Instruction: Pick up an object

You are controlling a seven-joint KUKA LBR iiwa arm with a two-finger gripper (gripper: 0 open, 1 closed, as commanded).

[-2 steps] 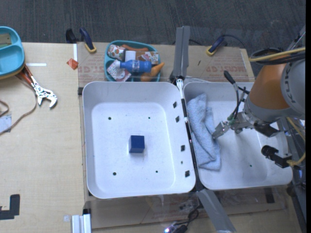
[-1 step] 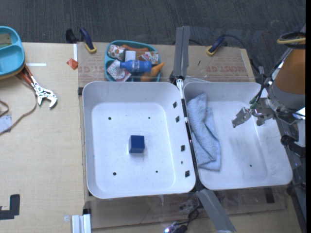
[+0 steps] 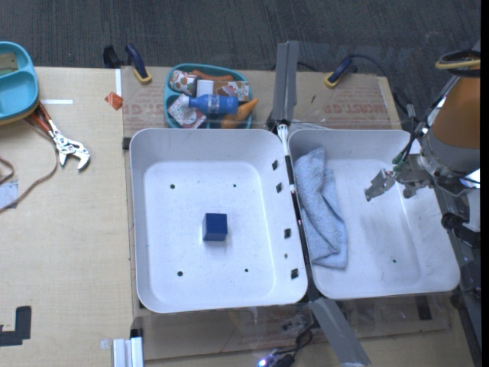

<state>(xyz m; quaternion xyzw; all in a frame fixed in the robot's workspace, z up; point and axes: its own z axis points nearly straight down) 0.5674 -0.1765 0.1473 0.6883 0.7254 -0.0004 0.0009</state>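
You have a small, hard-edged blue cube (image 3: 215,226) sitting alone near the middle of the left bin (image 3: 153,281), well apart from its walls. In the right bin (image 3: 428,277), a soft, rumpled pale-blue cloth (image 3: 321,212) lies bunched along the left wall. The gripper (image 3: 391,182) hangs over the right bin's upper part, near the cloth but apart from it; its fingers stand apart, with nothing between them. Behind the bins, a teal bowl (image 3: 177,82) holds assorted packets. A metal wrench (image 3: 65,147) lies on the bench at left.

dark floor (image 3: 229,14), perhaps carpet, wooden bench (image 3: 69,235)
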